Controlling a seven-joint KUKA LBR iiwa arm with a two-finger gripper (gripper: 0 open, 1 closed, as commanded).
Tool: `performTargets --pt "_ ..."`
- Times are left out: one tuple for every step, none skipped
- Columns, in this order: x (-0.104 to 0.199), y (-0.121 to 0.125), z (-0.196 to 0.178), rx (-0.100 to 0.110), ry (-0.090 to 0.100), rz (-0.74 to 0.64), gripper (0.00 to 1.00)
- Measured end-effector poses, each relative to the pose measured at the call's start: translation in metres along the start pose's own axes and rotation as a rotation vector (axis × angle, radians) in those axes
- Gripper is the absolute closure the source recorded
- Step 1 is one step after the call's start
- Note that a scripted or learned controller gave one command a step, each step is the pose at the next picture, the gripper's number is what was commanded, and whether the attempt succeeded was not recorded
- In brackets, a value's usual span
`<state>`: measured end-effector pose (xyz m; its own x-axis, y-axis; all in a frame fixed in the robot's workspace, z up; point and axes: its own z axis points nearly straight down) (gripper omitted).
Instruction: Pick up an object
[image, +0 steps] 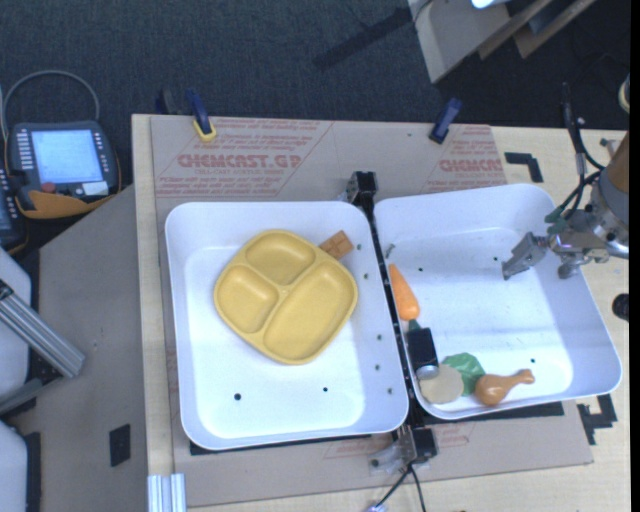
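Gripper: the gripper (545, 256) hangs over the right bin (480, 215) near its 3 o'clock rim, fingers (519, 258) spread open with nothing between them
Arm: grey, reaching in from 3 o'clock
Right bin: an orange carrot (403, 293) lies along the 9 o'clock wall; below it a black block (421, 348); at 7 o'clock a pale round piece (440, 385) touching a green item (466, 366); a brown drumstick (503, 384) just beside them toward 6 o'clock
Left bin: the left bin (200, 330) carries a yellow divided plate (286, 296) near its centre, with a small brown block (336, 244) peeking from the plate's 1 o'clock edge
Worktop: the worktop (300, 150) bears both bins side by side, touching along the middle
Gap: gripper sits well apart from all objects in the right bin
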<state>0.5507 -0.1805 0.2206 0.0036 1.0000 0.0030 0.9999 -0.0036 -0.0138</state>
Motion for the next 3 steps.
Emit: performTargets --pt "0.001 0.003 -0.007 -0.014 -0.003 -0.004 0.0" --pt "-0.006 0.011 0.045 -0.009 -0.002 -0.003 0.0" --pt "-0.005 0.015 0.109 -0.007 -0.001 -0.004 0.0"
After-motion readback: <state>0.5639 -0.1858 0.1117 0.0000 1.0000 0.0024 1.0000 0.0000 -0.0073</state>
